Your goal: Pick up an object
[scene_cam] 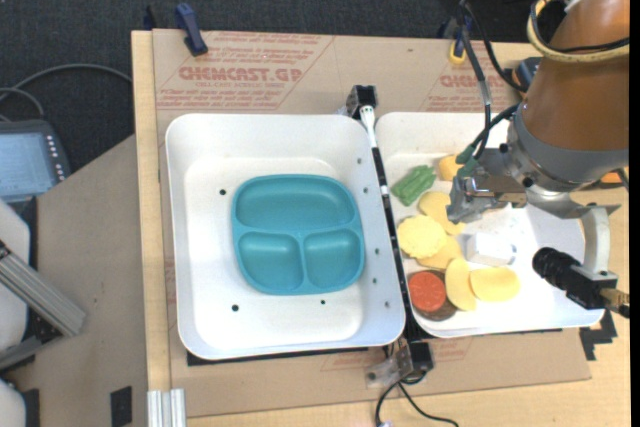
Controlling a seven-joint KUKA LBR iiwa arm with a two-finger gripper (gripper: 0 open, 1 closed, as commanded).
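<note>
The right bin (520, 320) holds several small play-food pieces. A green piece (414, 183) lies at its left side, with a small yellow piece (446, 168) just behind it. Pale yellow rounds (421, 237) sit in the middle-left, and two more yellow discs (482, 284) lie near the front beside a red disc (428, 289). A white piece (492, 246) lies between them. My gripper (468, 202) hangs low over the bin's middle, right above a yellow piece (437, 206). The arm's body hides most of it.
The left bin (190, 245) carries a teal divided plate (298, 233). A black divider clip (363, 101) sits between the bins at the back. The orange-banded arm (585, 75) covers the right bin's far right part. A black fitting (565, 275) juts out at the right.
</note>
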